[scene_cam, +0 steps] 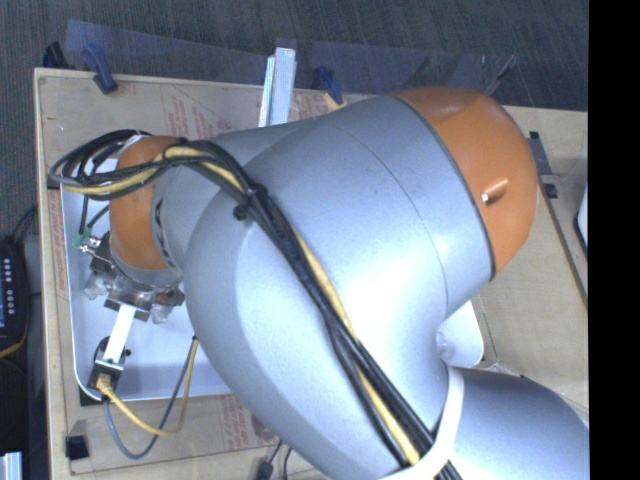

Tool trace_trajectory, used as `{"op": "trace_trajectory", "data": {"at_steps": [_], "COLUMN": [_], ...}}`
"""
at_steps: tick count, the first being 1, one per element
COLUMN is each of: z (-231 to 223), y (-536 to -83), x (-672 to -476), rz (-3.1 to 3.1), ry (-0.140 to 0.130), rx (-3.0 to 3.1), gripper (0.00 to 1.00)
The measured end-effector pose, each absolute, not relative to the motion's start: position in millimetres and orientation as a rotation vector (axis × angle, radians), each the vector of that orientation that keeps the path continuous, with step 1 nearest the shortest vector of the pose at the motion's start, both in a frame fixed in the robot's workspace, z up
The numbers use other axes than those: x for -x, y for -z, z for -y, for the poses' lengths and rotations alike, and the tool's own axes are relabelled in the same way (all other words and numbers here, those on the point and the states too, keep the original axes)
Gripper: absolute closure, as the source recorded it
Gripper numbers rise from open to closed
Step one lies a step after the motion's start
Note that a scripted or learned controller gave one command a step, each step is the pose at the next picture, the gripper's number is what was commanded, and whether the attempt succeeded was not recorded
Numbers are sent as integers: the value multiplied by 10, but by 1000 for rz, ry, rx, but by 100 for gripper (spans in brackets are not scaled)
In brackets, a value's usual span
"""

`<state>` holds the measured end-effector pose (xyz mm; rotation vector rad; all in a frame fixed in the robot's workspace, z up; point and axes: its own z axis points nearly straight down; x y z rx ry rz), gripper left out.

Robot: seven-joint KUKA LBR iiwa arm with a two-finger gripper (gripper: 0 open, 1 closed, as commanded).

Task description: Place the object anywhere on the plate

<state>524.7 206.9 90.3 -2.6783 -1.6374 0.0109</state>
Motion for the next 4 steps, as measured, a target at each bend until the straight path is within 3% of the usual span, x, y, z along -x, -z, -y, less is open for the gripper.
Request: {"op": "trace_trajectory", "data": {"at_steps": [1,2,3,4], "z": [-1660,-1148,-1349,-2046], "y": [-987,-2932,-2037,-1524], "x": [-5539,-5794,-5937,-5642], "rz": [1636,1617,1686,1660], "ry": [-10,-3,-13,-13], "rx": [2680,2692,2647,2665], "gripper": [0,0,0,0]}}
